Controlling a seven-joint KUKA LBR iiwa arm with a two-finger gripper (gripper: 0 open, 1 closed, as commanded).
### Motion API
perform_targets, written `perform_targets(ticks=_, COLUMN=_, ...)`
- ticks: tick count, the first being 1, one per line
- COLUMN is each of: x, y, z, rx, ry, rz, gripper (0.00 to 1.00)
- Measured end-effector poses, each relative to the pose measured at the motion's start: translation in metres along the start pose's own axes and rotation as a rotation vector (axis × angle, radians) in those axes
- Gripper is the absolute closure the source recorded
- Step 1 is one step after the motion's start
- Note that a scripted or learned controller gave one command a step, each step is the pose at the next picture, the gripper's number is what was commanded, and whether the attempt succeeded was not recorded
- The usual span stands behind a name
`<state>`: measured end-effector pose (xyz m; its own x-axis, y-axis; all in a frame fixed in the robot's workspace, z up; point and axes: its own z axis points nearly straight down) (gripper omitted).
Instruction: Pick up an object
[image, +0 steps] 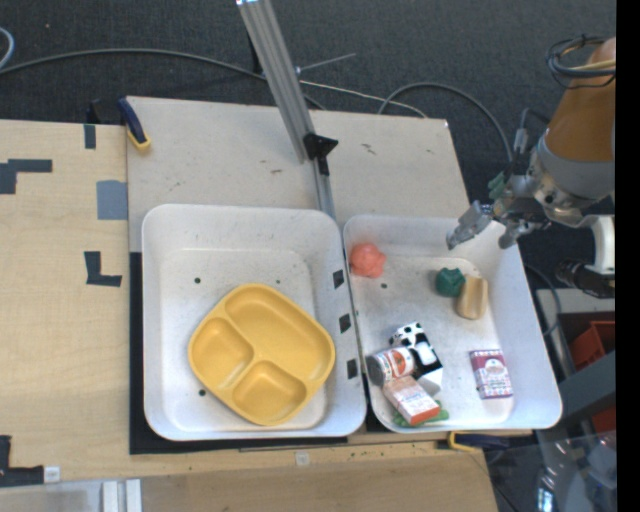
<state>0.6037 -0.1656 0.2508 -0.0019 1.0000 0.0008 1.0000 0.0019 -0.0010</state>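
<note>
The right bin holds all loose objects. Nearest the fingers are a green object and a tan, rounded object, touching each other and lying just below the fingers in the view. An orange-pink ball sits well to the left of the fingers, near the bin's left wall. Further below the fingers and to their left stands a cluster: a black-and-white cow-patterned item, a small can with a red label touching it, and a red-and-white carton lying over something green at the bin's lower rim. A maroon packet lies flat, apart from the cluster, well below the fingers.

The fingers are spread apart, one prong to the left and one to the right, with nothing between them. They hover over the upper right corner of the right bin, above its rim. The arm enters from the right, its orange band showing above the wrist.

The left bin, far left of the fingers, holds a yellow divided plate with three compartments. Both bins rest on the surface. A grey metal bar runs slantwise above the bins.
</note>
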Motion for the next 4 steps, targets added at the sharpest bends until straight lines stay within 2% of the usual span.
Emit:
perform_targets(ticks=1, x=0.000, y=0.000, z=0.000, rx=0.000, ry=0.000, rz=0.000, gripper=0.00)
perform_targets(ticks=2, x=-0.001, y=0.000, z=0.065, rx=0.007, ry=-0.001, rz=0.000, gripper=0.00)
perform_targets(ticks=4, x=0.003, y=0.006, z=0.164, rx=0.000, ry=-0.003, rz=0.000, gripper=0.00)
